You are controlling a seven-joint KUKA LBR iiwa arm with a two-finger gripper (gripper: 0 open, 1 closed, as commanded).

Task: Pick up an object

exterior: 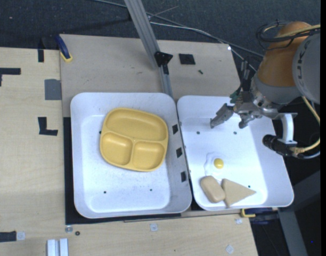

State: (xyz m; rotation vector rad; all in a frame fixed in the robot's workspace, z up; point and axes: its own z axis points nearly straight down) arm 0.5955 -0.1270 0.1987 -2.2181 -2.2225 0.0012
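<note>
**Open gripper over the right bin, three food pieces below it**

Nearest the camera, at the front edge of the right bin (269, 196), two tan pieces lie side by side and touching. The bread roll (212, 189) is a rounded oblong whose long axis runs from the upper left down to the lower right in the view. Just to its right, the wedge slice (236, 191) is a flat triangle, with its sharpest corner pointing right toward the bin's outer wall and its broad side against the roll.

A little farther back, the fried egg (216, 164) lies flat on the bin floor, its white nearly lost against the white plastic and its yellow yolk plain to see. It sits just behind the roll, apart from it.

Farther still, above the back half of the same bin, hangs the gripper (230, 119). Its two dark fingers are spread apart with nothing between them; one finger slants down to the left, the other is shorter in the view and lies to the right. The grey arm with its orange band (280, 57) comes in from the right behind it, trailing black and yellow cables beside the bin's wall.

Open floor lies between the gripper and the three food pieces.

In the left bin (83, 159), well apart from the gripper, a yellow divided plate (134, 139) lies upright with its three compartments facing up. A grey metal post (144, 25) rises behind the gap between the bins.
</note>
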